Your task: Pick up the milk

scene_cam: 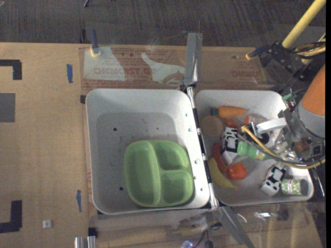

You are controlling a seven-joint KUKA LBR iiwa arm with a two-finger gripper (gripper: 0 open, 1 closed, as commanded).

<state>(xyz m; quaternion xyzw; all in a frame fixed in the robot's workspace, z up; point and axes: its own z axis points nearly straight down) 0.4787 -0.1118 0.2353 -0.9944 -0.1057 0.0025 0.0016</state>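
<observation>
Two white bins mid-frame. The left bin holds a green divided plate; the right bin holds the toy food. I see the arm entering at the right edge over the right bin. The gripper is buried in cables, so I cannot tell its state. The milk, a cow-spotted carton, lies lower right, just below-left of the gripper. A similar spotted carton sits further left.

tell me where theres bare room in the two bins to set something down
Left bin: bare floor behind and left of the green divided plate. Right bin: crowded; milk cartons, carrot, banana and the arm leave a bare strip along the front wall.
</observation>
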